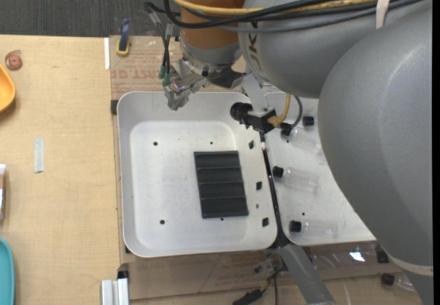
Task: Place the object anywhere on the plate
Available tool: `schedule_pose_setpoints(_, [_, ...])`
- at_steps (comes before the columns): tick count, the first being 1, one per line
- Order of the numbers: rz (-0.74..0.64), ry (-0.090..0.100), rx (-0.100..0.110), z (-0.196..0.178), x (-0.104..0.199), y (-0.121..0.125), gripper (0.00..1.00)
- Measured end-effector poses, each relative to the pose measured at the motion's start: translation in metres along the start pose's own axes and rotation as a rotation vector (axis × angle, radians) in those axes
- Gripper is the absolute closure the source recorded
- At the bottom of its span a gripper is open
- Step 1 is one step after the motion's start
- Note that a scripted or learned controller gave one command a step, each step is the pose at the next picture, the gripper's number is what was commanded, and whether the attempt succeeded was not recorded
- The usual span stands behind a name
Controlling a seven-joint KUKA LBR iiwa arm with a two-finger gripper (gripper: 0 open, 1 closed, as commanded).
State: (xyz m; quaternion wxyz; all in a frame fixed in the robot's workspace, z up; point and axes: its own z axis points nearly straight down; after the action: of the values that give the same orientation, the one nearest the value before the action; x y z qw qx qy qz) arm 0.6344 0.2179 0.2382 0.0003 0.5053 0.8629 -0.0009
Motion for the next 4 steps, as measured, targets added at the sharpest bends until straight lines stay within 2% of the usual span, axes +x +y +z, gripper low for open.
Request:
schedule_pose_setpoints(1, [0.032, 0.001, 0.001, 0.018, 0.019, -0.043, 1.0])
schedule_pose_setpoints(2, [-0.138, 0.001, 0.002, 0.07, 0.036, -0.072, 1.0])
schedule_pose_setpoints(3, [-0.238, 0.0, -0.001, -0.038, 0.021, -0.044, 1.0])
schedule_pose_setpoints(4, [-0.334, 0.001, 0.002, -0.015, 0.039, -0.069, 1.0])
